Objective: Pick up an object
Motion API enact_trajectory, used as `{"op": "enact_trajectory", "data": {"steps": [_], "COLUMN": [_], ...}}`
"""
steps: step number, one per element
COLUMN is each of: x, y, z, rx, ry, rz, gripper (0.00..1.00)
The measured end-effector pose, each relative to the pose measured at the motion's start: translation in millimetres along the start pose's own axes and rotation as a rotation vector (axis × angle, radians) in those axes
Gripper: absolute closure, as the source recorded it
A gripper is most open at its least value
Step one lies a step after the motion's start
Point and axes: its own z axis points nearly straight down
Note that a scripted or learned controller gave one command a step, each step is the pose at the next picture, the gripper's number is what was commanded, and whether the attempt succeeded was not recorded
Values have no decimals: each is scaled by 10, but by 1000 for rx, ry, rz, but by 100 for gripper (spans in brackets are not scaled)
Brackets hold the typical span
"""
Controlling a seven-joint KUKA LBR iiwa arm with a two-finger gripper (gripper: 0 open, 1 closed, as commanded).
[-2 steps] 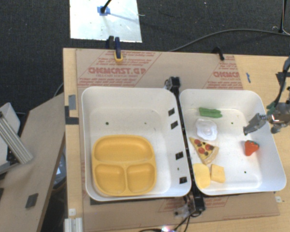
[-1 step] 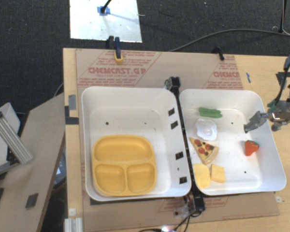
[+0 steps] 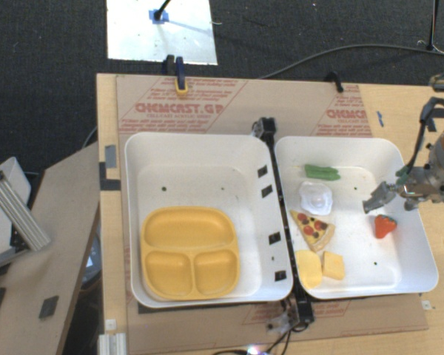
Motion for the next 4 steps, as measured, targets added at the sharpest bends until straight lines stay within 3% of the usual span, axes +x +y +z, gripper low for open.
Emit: {"op": "enact_trajectory", "data": {"steps": [2, 3, 4], "x": [-103, -106, -64], "y": [112, 119, 217], "z": [936, 806, 317], "rx": [-1, -5, -8], "ry": [0, -2, -2], "rz": [0, 0, -4], "gripper": [0, 100, 100]}}
